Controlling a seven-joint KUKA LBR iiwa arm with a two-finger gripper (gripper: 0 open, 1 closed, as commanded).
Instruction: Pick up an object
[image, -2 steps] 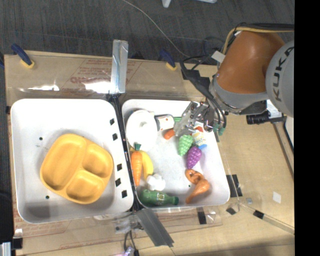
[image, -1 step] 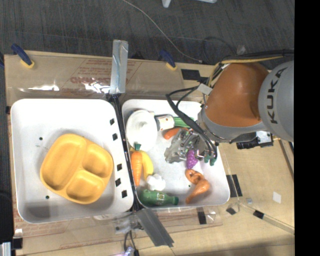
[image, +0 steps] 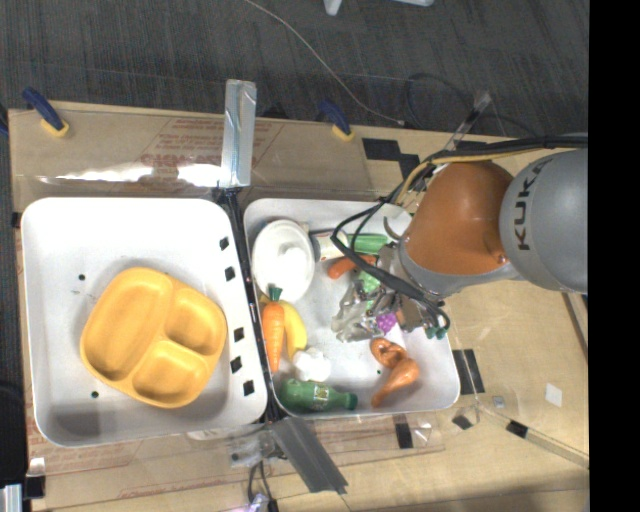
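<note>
Two white bins sit side by side on the tabletop (image: 520, 400). Taking the right bin (image: 440, 385) as a clock face, nearest the camera at 6 o'clock lies one green bottle (image: 315, 396) on its side along the bottom wall. At 5 o'clock are two orange-brown toy pieces: a curved one (image: 398, 377) and a smaller one (image: 386, 350) just above it, close together. Just above the bottle is one small white lump (image: 312, 364). At 8 to 9 o'clock, along the left wall, one carrot (image: 273, 335) with a green top stands lengthwise, and one yellow banana (image: 294, 330) lies just beside it on its right.

Near the centre the gripper (image: 362, 305) reaches down among a cluster of small things, with a purple piece (image: 385, 322) and a green piece (image: 370, 284) right by it. Whether the fingers are wide, narrow or holding something cannot be told; cables and clutter hide them.

Farther off, at 10 to 11 o'clock, is one white round bowl (image: 283, 255). At 12 o'clock lie one small orange piece (image: 342, 267) and one green piece (image: 370, 243), partly under black cables.

The left bin (image: 60, 230) holds one yellow divided tray (image: 152, 335) with three compartments, slightly past its centre toward 5 o'clock.
</note>
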